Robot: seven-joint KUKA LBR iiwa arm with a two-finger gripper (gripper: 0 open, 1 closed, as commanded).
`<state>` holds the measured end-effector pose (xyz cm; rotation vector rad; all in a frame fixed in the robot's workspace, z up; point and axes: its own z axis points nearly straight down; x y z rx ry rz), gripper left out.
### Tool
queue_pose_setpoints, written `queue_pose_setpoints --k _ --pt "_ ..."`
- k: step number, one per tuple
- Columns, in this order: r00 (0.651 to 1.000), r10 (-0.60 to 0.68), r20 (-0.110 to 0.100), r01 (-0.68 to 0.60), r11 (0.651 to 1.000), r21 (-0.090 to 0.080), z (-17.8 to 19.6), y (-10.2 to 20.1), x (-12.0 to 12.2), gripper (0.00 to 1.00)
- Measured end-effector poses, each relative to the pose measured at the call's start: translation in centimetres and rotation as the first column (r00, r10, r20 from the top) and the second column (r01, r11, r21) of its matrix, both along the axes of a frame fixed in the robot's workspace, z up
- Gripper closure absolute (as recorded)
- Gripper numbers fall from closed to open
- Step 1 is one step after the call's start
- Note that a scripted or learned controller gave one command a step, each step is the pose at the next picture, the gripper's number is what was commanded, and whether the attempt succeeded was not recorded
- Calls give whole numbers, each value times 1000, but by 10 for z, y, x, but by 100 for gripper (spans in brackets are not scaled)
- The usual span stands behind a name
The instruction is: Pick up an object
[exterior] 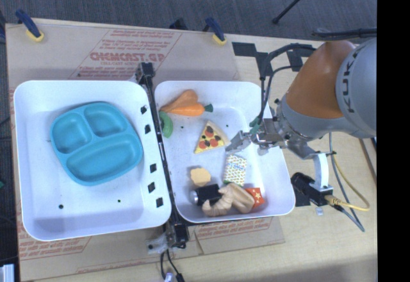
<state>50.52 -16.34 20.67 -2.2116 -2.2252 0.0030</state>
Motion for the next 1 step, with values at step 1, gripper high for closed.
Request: queue_pose_setpoints --k 1 --pt "949 314 11 -314 949 -8 -111 -19 -1 0"
